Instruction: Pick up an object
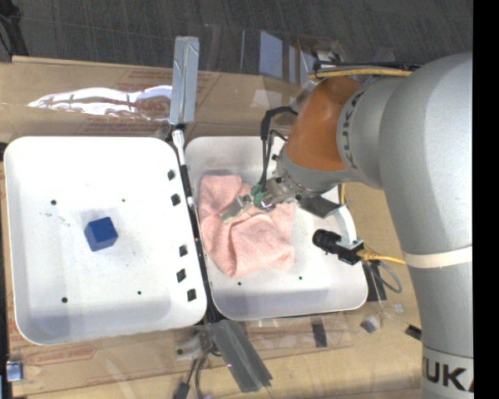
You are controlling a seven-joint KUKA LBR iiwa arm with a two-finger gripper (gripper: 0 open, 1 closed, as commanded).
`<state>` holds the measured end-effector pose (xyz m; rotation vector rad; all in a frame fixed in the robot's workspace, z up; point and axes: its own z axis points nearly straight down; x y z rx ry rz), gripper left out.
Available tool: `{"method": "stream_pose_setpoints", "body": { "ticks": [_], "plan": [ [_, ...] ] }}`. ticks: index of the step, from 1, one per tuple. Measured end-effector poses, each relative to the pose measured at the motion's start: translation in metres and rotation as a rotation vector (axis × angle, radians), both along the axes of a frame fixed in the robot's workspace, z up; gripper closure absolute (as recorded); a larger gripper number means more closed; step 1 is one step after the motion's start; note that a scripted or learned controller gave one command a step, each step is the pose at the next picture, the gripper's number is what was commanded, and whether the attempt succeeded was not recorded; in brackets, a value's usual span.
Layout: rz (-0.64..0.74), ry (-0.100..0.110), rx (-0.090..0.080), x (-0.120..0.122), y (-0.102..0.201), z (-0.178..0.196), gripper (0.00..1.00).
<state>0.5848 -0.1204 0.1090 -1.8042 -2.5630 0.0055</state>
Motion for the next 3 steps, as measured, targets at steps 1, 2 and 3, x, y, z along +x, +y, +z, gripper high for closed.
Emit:
{"method": "stream_pose_setpoints", "body": {
  "ticks": [1,2,3],
  "plan": [
    [-0.035,-0.003,-0.002,0.0197,0.0146,-0.0190,0.00],
    [-0.030,0.002,-0.001,0.0192,0.0156,-0.0109,1.00],
    [-0.030,0.002,-0.001,0.0193,0.0155,-0.0108,0.00]
  ]
}}
